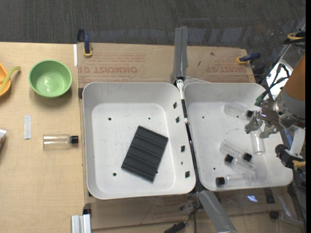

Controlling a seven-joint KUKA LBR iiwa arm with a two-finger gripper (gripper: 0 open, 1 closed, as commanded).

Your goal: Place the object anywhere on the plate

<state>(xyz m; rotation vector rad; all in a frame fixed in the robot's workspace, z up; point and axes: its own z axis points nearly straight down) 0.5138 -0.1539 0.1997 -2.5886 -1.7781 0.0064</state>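
A black ridged plate [145, 153] lies tilted on the floor of the left bin [97, 130]. My gripper [259, 129] hangs over the right part of the right bin [204, 96]. It is shut on a clear vial [257, 143] that sticks down from between its fingers. Several more clear vials with black caps lie in the right bin: one at the back [237, 110], two near the middle [229, 152] [243, 163], and one by the front wall [234, 179].
The bins' shared wall [184, 130] runs between gripper and plate. On the bench to the left stand a green bowl [50, 78] and a capped clear bottle [59, 140]. Clamps [83, 41] hold the cardboard at the back.
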